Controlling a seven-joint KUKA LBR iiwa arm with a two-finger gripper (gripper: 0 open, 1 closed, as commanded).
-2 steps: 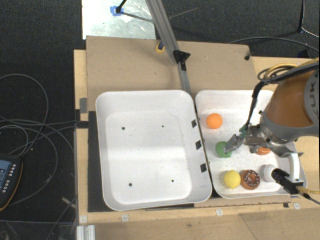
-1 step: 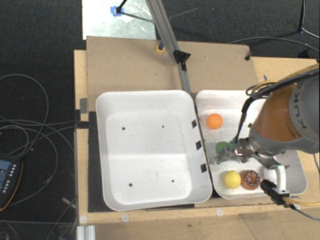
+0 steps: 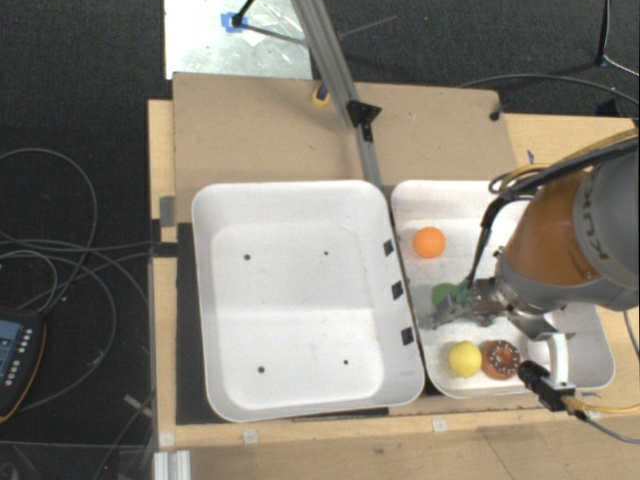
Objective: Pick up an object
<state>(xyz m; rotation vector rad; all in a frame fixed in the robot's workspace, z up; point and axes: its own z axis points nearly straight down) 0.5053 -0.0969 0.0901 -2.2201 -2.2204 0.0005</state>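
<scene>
Gripper [image 3: 447,306] low in the right bin [image 3: 600,363], at a small green object [image 3: 444,293]; whether closed on it or apart, cannot tell. Orange ball [image 3: 429,242] farther back, yellow ball [image 3: 464,359] and brown object [image 3: 500,359] side by side near the front rim.

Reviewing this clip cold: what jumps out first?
The grey-and-orange arm reaching in over the right bin, its tool low by a green object. Bright spots in that bin: an orange ball farther back, a yellow ball and a brown round object near the front.
</scene>
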